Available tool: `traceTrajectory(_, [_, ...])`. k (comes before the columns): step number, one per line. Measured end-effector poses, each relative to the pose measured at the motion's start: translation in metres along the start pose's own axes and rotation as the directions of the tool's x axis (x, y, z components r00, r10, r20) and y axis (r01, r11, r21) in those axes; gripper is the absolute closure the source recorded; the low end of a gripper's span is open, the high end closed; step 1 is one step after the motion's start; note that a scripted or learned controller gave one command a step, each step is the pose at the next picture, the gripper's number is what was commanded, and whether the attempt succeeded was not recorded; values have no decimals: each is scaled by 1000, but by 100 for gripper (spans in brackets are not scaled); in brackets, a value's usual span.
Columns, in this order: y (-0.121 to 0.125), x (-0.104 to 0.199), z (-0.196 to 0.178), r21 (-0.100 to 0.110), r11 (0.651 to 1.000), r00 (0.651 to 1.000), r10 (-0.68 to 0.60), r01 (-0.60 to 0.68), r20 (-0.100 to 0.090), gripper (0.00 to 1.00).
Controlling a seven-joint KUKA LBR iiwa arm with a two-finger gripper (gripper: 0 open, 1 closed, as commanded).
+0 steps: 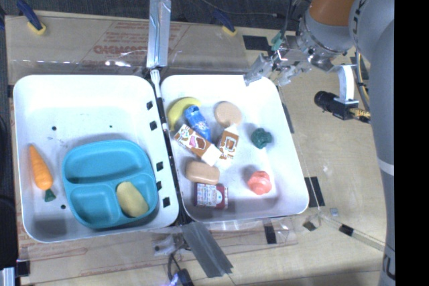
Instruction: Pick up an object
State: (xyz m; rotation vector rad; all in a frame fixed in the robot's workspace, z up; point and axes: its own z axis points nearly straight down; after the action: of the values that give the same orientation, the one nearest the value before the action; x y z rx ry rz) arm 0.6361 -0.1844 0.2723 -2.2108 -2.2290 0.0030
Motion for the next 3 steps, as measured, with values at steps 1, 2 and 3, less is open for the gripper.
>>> traceTrajectory(1, [-82,20,120,9,994,994,112,-112,-2,0])
traceTrajectory(2, [-45,12,173,3,949,949,314,-314,-3,0])
traceTrajectory(3, [-54,42,133,-2,935,935,354,-354,-2,0])
